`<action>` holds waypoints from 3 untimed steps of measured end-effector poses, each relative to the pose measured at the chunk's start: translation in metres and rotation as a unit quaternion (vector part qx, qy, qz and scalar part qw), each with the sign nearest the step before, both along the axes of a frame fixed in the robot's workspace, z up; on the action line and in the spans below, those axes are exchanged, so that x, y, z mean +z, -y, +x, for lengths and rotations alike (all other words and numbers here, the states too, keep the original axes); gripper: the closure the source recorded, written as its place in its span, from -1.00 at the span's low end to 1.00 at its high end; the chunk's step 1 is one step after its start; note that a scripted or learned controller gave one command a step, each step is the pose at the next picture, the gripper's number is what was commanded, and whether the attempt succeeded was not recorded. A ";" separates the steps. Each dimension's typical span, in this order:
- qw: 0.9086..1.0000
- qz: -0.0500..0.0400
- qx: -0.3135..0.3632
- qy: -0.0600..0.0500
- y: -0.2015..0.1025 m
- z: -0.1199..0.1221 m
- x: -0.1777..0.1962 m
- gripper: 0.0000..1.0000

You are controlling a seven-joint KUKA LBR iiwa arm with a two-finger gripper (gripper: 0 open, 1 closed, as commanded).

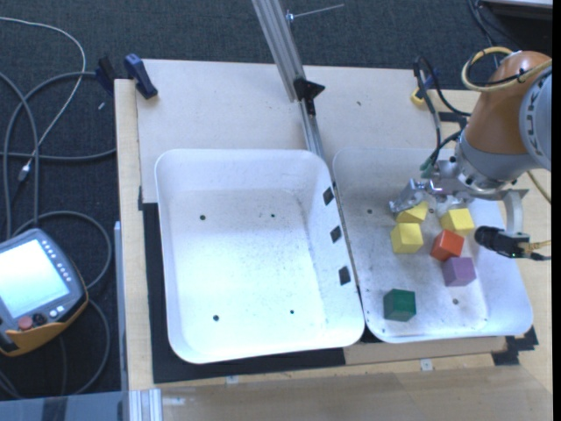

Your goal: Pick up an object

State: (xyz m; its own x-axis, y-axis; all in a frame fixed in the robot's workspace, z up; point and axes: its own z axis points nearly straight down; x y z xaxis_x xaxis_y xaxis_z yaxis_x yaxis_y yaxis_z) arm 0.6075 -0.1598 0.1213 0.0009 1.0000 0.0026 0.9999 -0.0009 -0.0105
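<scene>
A grey-and-orange teach pendant with a lit screen (35,289) lies on the dark carpet at the view's 9 o'clock. Loose grey cables (53,86) loop above it toward 10 o'clock. The pale wooden bench (219,108) carries a blue clamp (138,73) at its 11 o'clock corner. A slanted aluminium pole (279,33) crosses the bench's 12 o'clock edge and runs down between the two bins.

The left shallow white plastic bin (175,191) has a speckled floor. Small black clips (336,232) sit along its 3 o'clock wall, where it meets the right shallow white plastic bin (368,178).

In the right bin, a dark green cube (400,304) sits alone at 7 o'clock. Near the bin's centre stands a large yellow cube (408,238), and a smaller yellow block (419,212) is just beside it at its 1 o'clock. Further right, an orange-red cube (447,245) has a third yellow block (457,220) at its 1 o'clock and a pale purple cube (458,271) close by at its 5 o'clock.

The grey arm with an orange band (501,108) comes in from 2 o'clock and bends down over the bin's 12 o'clock half. The metal end effector (410,202) points toward 9 o'clock, low over the smaller yellow block.

The end effector partly covers that block, and whether they touch cannot be told. Nor can I tell whether the end effector is released or clenched. The view's 3 o'clock edge cuts off the arm.
</scene>
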 end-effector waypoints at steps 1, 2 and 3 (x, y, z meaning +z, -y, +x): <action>1.000 -0.001 0.001 0.007 0.000 0.004 0.017 1.00; 1.000 -0.001 0.000 0.006 0.000 0.004 0.016 -1.00; 1.000 0.001 0.003 0.003 -0.069 -0.011 -0.023 -1.00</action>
State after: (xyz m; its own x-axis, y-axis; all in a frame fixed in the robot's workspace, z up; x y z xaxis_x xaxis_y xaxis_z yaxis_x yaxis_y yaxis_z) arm 0.5963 -0.0910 0.0981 -0.0057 1.0000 0.0038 1.0000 0.0057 -0.0047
